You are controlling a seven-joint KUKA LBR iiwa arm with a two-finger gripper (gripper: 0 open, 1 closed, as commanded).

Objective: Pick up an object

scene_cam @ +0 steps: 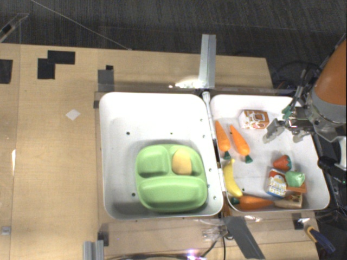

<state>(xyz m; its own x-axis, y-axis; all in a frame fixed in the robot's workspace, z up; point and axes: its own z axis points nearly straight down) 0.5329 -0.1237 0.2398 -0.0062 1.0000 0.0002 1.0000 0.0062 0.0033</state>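
So from the overhead camera view, the right bin (321,196) has all the toy food: two carrots (232,138) side by side near the divider, a banana (232,180) below them, a strawberry (281,162), some small cartons. The left bin (111,145) has a green plate (169,179) with a yellow lemon-ish thing on it.

Easiest target imo is the strawberry, sitting just below the tool (284,128). Looks like light hard plastic, probably slick and rounded, so I'd pinch it across the fat middle, not the leafy top.

The tool hangs over the right bin's upper middle with its fingers spread apart, nothing between them and not touching anything I can make out.
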